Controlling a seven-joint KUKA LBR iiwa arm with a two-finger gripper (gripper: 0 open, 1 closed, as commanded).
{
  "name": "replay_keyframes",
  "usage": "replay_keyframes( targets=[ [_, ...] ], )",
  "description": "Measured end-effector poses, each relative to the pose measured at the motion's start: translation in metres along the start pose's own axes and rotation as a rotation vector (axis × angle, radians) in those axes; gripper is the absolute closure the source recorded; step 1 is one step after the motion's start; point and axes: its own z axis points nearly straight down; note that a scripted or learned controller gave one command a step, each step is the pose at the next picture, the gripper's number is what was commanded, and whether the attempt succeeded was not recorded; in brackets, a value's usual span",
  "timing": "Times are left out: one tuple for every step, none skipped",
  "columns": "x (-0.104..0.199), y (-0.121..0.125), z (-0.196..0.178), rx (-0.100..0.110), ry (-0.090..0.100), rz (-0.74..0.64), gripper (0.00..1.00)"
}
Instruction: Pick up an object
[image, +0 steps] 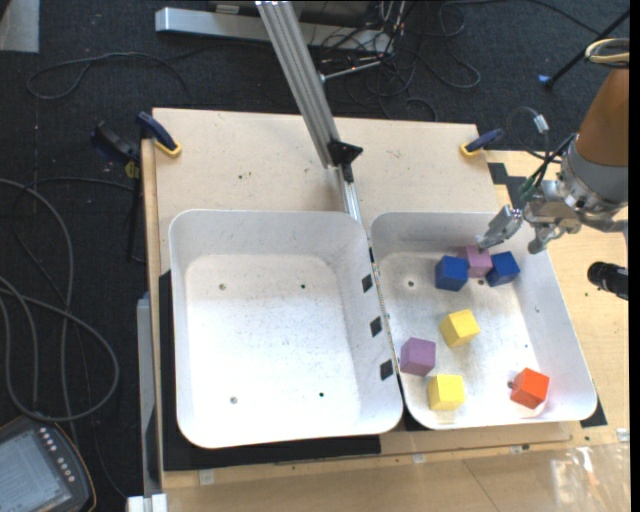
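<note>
since the gripper (520, 230) hangs spread and empty above the pink cube (479, 261) wedged between 2 blue cubes (452, 272), you face a tight pick.

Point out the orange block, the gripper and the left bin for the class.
orange block (530, 387), camera view, its top face.
gripper (520, 232), camera view, midway between its fingertips.
left bin (178, 300), camera view, its left wall.
</note>
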Motion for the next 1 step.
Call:
replay_keyframes(
  targets=[
    [0.004,0.0084,0.0488,0.0,0.0,-0.003,0.0]
  ],
)
